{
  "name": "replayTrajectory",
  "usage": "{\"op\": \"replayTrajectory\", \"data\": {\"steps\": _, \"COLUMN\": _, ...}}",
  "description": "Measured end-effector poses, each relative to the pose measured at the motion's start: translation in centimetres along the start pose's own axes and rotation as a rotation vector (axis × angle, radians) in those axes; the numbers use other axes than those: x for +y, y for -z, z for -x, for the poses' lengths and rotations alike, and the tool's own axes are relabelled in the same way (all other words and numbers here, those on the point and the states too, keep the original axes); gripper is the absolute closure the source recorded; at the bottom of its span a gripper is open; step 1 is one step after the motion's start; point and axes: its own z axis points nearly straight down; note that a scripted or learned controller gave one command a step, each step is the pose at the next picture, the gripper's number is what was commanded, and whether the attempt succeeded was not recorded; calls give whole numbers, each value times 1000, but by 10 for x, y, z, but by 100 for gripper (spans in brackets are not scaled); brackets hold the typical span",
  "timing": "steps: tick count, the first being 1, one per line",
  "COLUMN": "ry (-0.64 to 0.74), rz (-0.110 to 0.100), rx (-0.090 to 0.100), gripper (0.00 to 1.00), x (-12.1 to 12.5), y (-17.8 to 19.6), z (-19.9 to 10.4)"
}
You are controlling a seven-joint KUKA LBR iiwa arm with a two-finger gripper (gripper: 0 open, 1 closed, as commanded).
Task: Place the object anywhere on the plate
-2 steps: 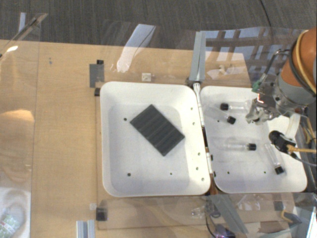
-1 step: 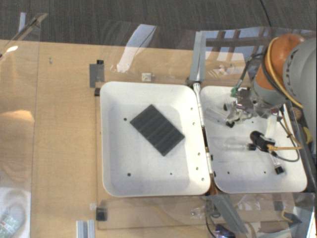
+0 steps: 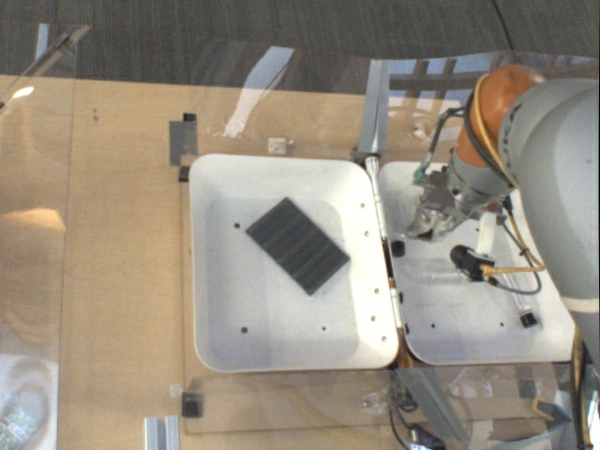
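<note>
- Small black block (image 3: pixel 191 403) on the table (image 3: pixel 103 279), just off the near left corner of the left bin (image 3: pixel 281 364). Table top pale and wood-coloured, under a glossy clear sheet with patches of glare.
- Left bin: shallow, white, matte plastic. Roughly square, with rounded corners and a few tiny dark dots on its floor.
- Plate (image 3: pixel 298 246) flat on that floor, about the middle, turned diagonally to the walls and touching none of them. Dark grey, thin and rectangular, with crisp corners and fine parallel ribs across its top face.
- Right bin (image 3: pixel 487 352) edge to edge with the left one, in the same white plastic with the same rounded shape.
- Small black object (image 3: pixel 398 247) on the right bin's floor, close to the wall shared with the left bin and just beside the claw. In a different bin from the plate and well apart from it. Dark, matte and compact, but too small for its shape to be told.
- Claw (image 3: pixel 429 225) low over the left part of the right bin, metallic grey. Cannot tell whether open, closed or gripping.
- Arm (image 3: pixel 553 157) in from the right, with a smooth, rounded grey casing and a glossy orange band (image 3: pixel 497 92) above the wrist.
- Tiny black square bit (image 3: pixel 528 320) on the right bin's floor, towards its near right corner.
</note>
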Motion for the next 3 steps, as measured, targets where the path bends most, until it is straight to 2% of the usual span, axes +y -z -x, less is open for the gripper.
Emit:
{"op": "replayTrajectory", "data": {"steps": 1, "ry": 3, "rz": -15, "rx": -4, "gripper": 100, "x": -4, "y": 7, "z": 2}}
{"op": "replayTrajectory", "data": {"steps": 3, "ry": 15, "rz": -13, "rx": -6, "gripper": 100, "x": -4, "y": 28, "z": 0}}
